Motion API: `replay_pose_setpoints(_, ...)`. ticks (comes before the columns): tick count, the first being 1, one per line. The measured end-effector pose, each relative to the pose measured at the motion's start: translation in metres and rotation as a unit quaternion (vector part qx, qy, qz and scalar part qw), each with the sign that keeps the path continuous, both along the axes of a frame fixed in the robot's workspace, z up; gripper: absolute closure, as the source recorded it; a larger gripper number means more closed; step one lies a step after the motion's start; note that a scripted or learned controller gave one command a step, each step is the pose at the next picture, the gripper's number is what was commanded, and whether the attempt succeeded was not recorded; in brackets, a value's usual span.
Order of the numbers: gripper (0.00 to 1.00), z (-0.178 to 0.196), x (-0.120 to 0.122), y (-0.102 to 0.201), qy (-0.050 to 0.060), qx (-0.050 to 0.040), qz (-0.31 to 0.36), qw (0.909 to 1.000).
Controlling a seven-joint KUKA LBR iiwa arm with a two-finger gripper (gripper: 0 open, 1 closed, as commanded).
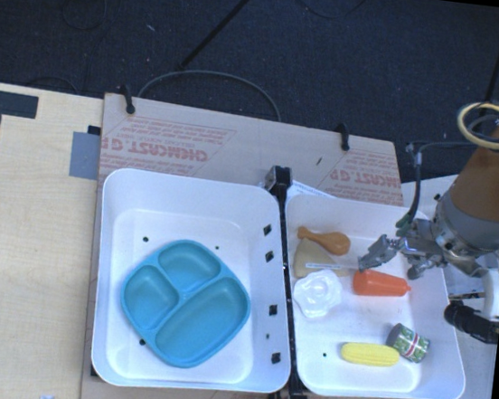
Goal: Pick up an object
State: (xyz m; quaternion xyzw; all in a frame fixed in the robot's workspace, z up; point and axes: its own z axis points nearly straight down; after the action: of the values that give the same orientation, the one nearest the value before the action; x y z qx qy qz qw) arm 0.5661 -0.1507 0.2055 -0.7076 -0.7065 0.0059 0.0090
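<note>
The right bin (445,379) holds several toy foods: a brown drumstick (324,240), an orange carrot (380,284), a white lumpy piece (317,295), a yellow corn cob (370,353) and a small green can (407,343). My gripper (394,261) hangs over the bin's upper right part, just above the carrot and to the right of the drumstick. Its fingers are spread open and nothing sits between them. The grey arm with its orange band (494,176) comes in from the right.
A blue divided plate (185,301) lies in the left bin (119,222). A black divider (277,280) runs between the two bins. Cardboard (237,151) lies behind the bins, and cables hang at the right.
</note>
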Motion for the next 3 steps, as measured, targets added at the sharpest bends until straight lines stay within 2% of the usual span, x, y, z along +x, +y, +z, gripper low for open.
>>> replay_pose_setpoints(1,0.0,0.007,0.002,0.0,-0.006,-0.0011,0.001,1.0)
replay_pose_setpoints(3,0.0,-0.109,-0.016,0.015,-0.003,0.0001,0.001,1.0)
